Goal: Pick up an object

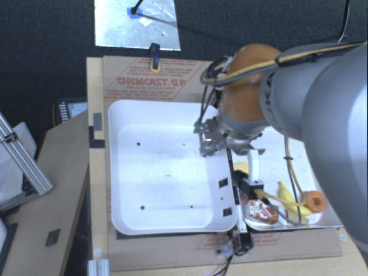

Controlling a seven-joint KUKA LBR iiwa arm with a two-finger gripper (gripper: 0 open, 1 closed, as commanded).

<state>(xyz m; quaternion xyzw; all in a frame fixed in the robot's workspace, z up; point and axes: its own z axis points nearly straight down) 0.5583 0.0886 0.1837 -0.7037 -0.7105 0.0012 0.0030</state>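
Note:
My gripper [208, 144] hangs over the right edge of the left white bin [132, 211], close to the wall between the two bins. The grey arm with its orange band [248, 91] covers most of the right bin [322, 222]. At that bin's front lie a yellow banana [287, 195], a round orange object [315, 201] and a red and white packet [263, 212]. A small yellow object [241, 168] peeks out beside the arm. Nothing shows between the gripper's tips.
Both bins rest on a cardboard sheet [149, 80] on the bench. A yellow and black clamp [154, 57] sits at its far edge, with a shiny metal plate [137, 16] behind it. An aluminium frame [20, 160] stands at the left.

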